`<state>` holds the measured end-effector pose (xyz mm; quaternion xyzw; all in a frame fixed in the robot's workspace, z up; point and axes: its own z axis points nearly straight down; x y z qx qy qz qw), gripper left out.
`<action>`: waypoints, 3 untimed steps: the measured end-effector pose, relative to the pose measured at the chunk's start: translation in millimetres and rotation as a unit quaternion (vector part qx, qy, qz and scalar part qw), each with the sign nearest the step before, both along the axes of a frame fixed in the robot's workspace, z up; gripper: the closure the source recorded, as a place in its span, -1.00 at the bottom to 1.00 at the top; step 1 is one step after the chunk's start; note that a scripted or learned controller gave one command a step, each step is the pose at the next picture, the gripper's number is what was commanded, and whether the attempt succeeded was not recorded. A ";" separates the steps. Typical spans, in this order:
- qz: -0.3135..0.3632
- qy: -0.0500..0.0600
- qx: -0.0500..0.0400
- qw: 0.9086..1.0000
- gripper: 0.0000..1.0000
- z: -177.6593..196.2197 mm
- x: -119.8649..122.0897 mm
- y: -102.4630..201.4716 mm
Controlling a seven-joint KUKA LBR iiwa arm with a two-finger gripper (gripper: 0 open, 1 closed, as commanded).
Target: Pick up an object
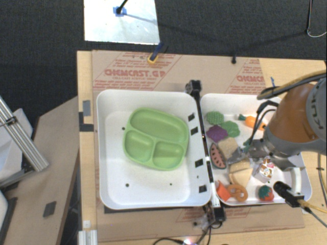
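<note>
Bright, even overhead light, slightly cool. Strong glare on the 2 shallow white plastic bins [148, 98], near blown out along the rims. Washed-out sheen on the pale square sheet [121, 14] at top. Soft, short shadows beneath the green 3-compartment plastic tray [155, 138] and under the grey arm with orange band [296, 121]. Dark floor left underexposed, little detail. Low resolution overall, small toys in the right bin smeared and grainy. Arm edges slightly soft.
</note>
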<state>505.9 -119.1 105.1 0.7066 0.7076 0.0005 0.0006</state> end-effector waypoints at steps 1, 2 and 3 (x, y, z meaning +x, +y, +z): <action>-0.001 -0.001 0.000 1.000 1.00 9.8 1.0 0.0; 0.001 -0.002 0.000 1.000 1.00 54.4 -2.5 2.5; 0.001 -0.002 0.000 1.000 1.00 102.1 -9.7 4.2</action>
